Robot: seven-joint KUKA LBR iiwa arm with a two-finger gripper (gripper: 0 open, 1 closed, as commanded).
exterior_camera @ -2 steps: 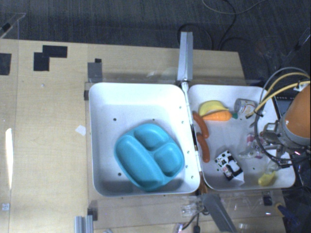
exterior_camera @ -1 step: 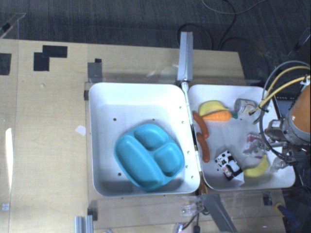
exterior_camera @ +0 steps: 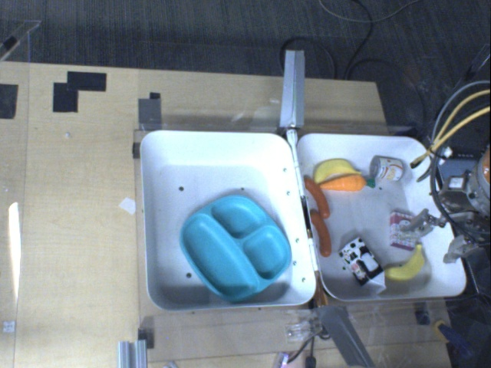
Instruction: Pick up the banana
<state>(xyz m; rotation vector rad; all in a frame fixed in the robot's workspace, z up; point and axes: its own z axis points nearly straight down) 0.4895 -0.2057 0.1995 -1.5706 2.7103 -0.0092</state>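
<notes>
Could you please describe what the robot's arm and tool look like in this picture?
At the right edge, the tool is pale grey metal with slim fingers. Behind it the arm looks grey and dark, a trace of orange at the very edge, with yellow hoses and black cables looping above.

Arm (exterior_camera: 468, 198) at right edge: grey metal wrist parts, orange patch on the upper side, black cable loops plus two yellow hoses (exterior_camera: 456, 125) curving overhead. Pincer (exterior_camera: 441, 236) silvery grey, details blurred.
</notes>
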